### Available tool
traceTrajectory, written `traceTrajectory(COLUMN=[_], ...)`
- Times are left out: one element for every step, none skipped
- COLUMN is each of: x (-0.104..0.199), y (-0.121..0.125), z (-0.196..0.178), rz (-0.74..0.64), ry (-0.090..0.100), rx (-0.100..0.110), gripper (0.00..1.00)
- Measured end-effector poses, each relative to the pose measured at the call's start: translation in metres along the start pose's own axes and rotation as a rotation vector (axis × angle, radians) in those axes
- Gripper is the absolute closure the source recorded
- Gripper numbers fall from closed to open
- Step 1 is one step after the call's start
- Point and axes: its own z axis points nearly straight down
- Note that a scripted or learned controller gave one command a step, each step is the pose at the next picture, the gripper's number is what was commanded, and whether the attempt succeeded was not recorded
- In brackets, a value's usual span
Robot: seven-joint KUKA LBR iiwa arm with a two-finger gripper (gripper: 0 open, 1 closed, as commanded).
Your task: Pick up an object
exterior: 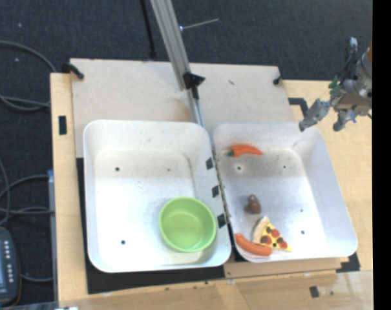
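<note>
Nothing lifted yet: fingers point(324, 116) spread and bare, hanging above the right bin's point(324, 173) far-right corner, with carrot point(245, 150) well to their left, brown lump point(253, 204) and pizza slice point(270, 233) below-left, green bowl point(187, 223) farther left in the left bin point(117, 166); descent, grasp, lift all remain.

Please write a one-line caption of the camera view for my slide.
Gripper open above the right bin's far corner; carrot, pizza slice inside, green bowl in left bin.
</note>
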Motion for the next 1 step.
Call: traceTrajectory(x=[-0.0005], y=[-0.0002], z=[0.0], rz=[0.0], ry=[-0.001], rx=[0.001], gripper=[0.0])
